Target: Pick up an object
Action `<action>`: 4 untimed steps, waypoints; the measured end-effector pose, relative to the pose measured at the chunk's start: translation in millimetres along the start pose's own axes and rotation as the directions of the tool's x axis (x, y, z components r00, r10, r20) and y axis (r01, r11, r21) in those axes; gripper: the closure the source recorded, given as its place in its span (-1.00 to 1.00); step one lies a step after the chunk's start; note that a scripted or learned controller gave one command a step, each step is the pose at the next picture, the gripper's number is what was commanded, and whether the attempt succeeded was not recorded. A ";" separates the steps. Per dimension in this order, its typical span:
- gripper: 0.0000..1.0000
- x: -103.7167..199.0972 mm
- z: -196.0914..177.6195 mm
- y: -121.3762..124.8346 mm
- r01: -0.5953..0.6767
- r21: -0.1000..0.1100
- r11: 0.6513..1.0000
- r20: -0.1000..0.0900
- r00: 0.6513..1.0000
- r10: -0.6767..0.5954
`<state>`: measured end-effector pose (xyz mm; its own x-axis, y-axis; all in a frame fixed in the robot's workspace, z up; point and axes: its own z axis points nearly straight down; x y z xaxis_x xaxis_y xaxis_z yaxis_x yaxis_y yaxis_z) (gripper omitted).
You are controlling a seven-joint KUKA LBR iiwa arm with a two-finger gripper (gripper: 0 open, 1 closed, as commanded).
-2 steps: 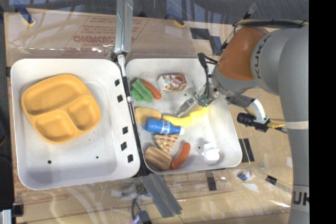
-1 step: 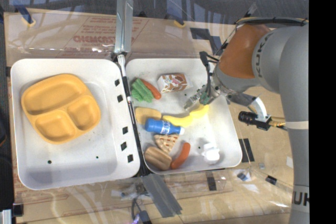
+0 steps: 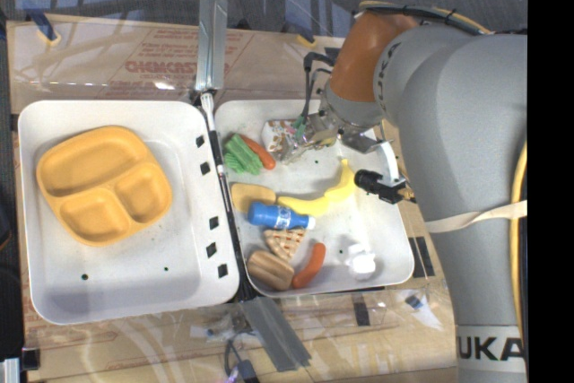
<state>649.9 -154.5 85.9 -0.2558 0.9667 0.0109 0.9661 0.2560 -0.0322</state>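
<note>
The right-hand bin (image 3: 395,238), right of the frame's centre, holds the graspable things. A yellow banana (image 3: 325,193) curves across its middle, stem tip pointing up. Just left of it a blue bottle (image 3: 278,216) with a white cap lies on its side, touching a tan bread slice (image 3: 252,195) above it. A green leafy piece and an orange carrot (image 3: 244,153) sit at the upper left. Lower down lie a grilled sandwich wedge (image 3: 284,241), a brown bun (image 3: 269,268) and a red sausage (image 3: 310,265) (tilted). A small white object (image 3: 360,260) rests at lower right.
</note>
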 end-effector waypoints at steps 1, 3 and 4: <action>-1.00 6.6 0.0 1.0 0.003 0.006 1.000 -0.016 1.000 -0.003; -1.00 31.9 -32.4 -134.8 0.052 -0.025 0.998 0.009 0.999 -0.051; -1.00 22.9 -1.5 -87.0 -0.232 -0.027 0.972 0.001 0.973 0.232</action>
<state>560.1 -154.6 90.5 -0.0242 0.9997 0.0017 0.9997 0.0242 -0.0068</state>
